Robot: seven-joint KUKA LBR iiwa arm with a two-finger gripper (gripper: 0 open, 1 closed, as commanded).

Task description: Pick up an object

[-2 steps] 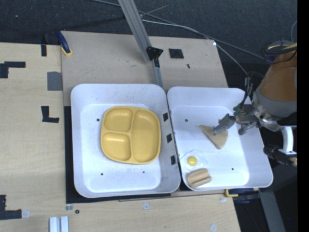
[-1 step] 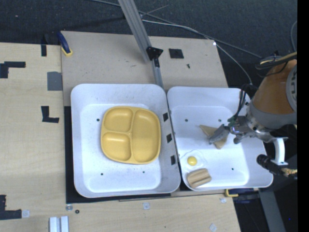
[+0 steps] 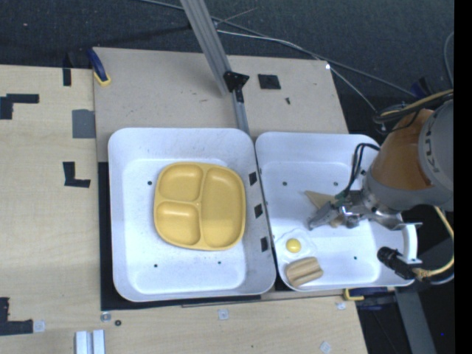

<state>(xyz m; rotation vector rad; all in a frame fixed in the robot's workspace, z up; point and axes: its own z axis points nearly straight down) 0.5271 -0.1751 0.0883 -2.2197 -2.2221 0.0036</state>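
Note:
In the right white bin (image 3: 310,147) lie a fried-egg toy (image 3: 293,245) and a tan bread-roll toy (image 3: 303,271), both near the front edge. My gripper (image 3: 321,217) hangs low over the middle of this bin, reaching in from the right, with its grey fingers pointing left. It sits just above and to the right of the egg. A tan flat piece (image 3: 318,198) shows right behind the fingers; whether it is held is unclear.
The left white bin (image 3: 133,220) holds a yellow three-compartment plate (image 3: 200,206). A metal pole (image 3: 214,43) slants down to the gap between the bins. Cables trail along the bench's back and right side.

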